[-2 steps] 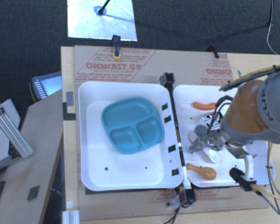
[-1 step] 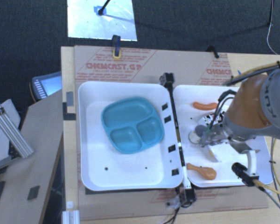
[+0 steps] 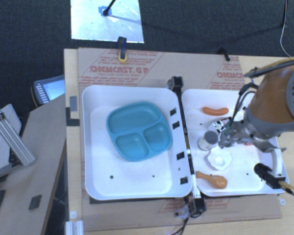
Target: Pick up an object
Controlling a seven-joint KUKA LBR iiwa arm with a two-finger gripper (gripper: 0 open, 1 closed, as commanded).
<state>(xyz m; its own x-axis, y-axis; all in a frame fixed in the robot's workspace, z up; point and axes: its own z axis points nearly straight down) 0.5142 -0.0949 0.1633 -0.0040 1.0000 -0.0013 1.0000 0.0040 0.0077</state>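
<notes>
So in the camera view the arm (image 3: 277,104) comes in from the right and its claw (image 3: 224,140) is down in the right bin (image 3: 245,182), sitting right by a small grey cylinder thing (image 3: 207,140) and just above the white fried-egg toy (image 3: 219,159) — honestly can't tell if the claw is apart or together from here. Same bin also has an orange sausage (image 3: 215,111) toward the back and a tan drumstick (image 3: 213,179) at the front, while the left bin (image 3: 95,180) has a blue divided plate (image 3: 139,130) in the middle.

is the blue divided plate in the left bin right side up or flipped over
Right side up: the blue divided plate lies flat in the left bin with its three hollow compartments facing the camera.
</notes>
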